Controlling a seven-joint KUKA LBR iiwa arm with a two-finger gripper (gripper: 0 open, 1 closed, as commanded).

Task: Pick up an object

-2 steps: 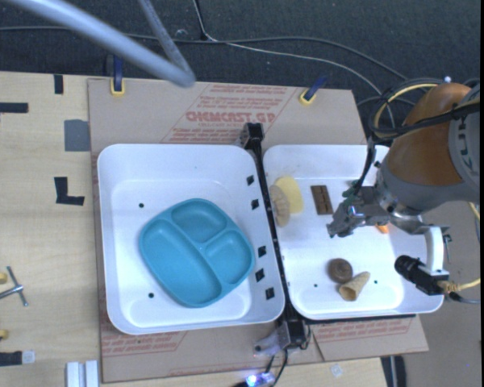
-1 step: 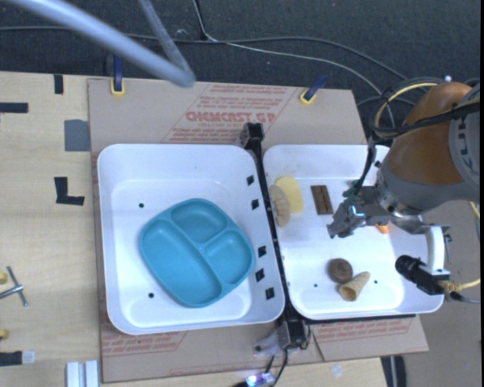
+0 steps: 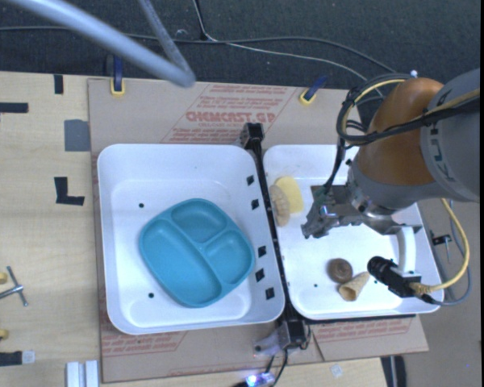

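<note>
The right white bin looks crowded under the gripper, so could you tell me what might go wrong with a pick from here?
The gripper hangs between the pale yellow ridged piece and the small brown round object, so a descent may meet bare bin floor. The tan cone-shaped piece touches the brown one and could be knocked. The yellow piece lies close to the right white bin's wall, which could block the gripper.

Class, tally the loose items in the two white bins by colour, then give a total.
Blue: 1, the divided plate
Pale yellow: 1, the ridged piece
Brown: 1, the round piece
Tan: 1, the cone
Total: 4
</note>
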